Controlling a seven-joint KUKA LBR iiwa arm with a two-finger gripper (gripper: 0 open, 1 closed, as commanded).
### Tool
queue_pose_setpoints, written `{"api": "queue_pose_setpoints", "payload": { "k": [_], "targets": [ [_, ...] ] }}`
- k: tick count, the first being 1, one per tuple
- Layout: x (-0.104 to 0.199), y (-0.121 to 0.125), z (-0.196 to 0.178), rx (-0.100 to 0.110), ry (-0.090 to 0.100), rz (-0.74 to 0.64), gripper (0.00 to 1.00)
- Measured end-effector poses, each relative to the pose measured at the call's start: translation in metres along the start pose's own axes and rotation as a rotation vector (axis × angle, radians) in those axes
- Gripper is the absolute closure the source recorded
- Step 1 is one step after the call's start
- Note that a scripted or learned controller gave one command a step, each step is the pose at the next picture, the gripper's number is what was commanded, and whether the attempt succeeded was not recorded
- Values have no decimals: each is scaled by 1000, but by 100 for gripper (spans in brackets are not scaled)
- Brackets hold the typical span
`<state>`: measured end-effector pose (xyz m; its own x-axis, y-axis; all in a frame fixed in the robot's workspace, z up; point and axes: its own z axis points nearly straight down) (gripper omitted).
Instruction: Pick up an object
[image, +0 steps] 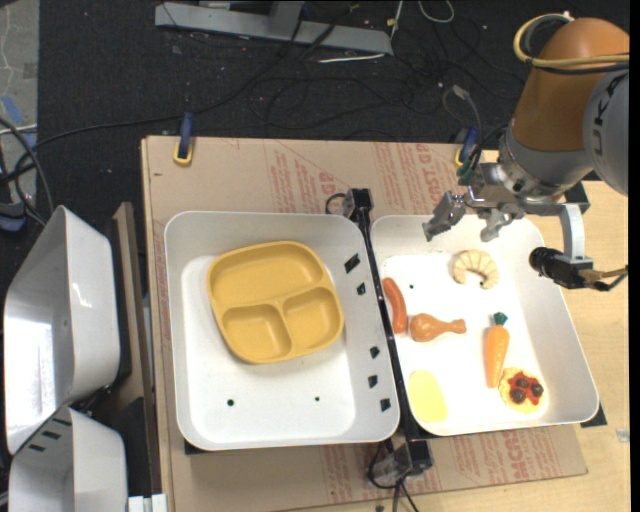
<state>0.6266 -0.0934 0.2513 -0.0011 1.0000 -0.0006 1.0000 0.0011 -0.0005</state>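
Six small toy foods look light, stiff and slick; the croissant (474, 267) sits nearest the open, empty pincer (466, 222), best pinched across its middle.

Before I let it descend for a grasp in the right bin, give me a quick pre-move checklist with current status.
1. Gripper free of any object: ok, nothing between its spread fingers.
2. Gripper above the right bin: ok, at its far edge.
3. Nearest target, the croissant, unobstructed: ok, it lies apart from the other items.
4. Gripper centred over the croissant: not ok, it sits beyond it toward the far edge.
5. Sausage and drumstick separated: cannot tell, they look nearly touching.
6. Yellow tray out of the way: ok, in the left bin.
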Motion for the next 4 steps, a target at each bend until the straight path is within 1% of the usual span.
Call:
{"api": "queue_pose_setpoints", "payload": {
  "k": [1,3,4],
  "targets": [
    [6,-3,45,3,1,1,0],
    [-1,-2,133,4,1,2,0],
    [-1,-1,119,-2,0,2,100]
  ]
}}
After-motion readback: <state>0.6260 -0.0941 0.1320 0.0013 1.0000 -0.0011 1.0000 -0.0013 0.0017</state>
